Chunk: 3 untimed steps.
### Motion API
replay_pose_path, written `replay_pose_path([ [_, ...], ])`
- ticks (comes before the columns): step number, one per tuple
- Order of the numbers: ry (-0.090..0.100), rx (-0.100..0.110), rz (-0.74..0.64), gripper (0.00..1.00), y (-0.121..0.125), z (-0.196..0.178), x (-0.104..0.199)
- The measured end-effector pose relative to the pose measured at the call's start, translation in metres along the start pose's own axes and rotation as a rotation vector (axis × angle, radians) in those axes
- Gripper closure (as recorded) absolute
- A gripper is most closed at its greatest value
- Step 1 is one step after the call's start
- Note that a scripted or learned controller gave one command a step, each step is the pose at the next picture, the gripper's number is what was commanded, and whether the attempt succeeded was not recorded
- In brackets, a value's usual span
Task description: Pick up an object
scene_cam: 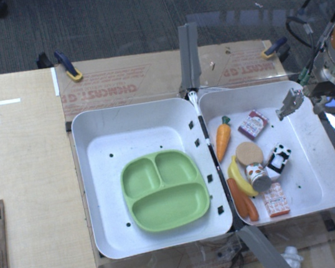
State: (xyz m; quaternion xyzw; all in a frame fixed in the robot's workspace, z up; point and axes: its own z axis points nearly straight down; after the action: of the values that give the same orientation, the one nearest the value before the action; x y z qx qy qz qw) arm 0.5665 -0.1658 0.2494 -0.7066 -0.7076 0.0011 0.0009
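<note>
Two white bins [92, 174], green tray [164, 189], carrot [222, 139], end effector [290, 104] above.

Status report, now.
Gripper above right bin, upper right, holding nothing. Carrot, banana, small boxes untouched. Nothing blocking.

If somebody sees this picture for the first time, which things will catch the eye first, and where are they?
The eye goes first to the light green plastic divided plate, lying alone in the left white bin. Next comes the cluster of small toy foods in the right white bin: an orange plastic carrot by the divider and a yellow banana below it. The grey gripper hangs over that bin's upper right corner.
</note>
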Motion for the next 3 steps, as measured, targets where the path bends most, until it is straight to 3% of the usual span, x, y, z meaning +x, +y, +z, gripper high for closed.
replay_pose_path([
  [1,0.000,0.000,-0.036,0.00,0.055,0.129,0.050],
  [2,0.000,-0.001,-0.041,0.00,0.030,0.158,0.056],
  [3,-0.001,-0.003,-0.010,0.00,0.047,0.158,-0.007],
])
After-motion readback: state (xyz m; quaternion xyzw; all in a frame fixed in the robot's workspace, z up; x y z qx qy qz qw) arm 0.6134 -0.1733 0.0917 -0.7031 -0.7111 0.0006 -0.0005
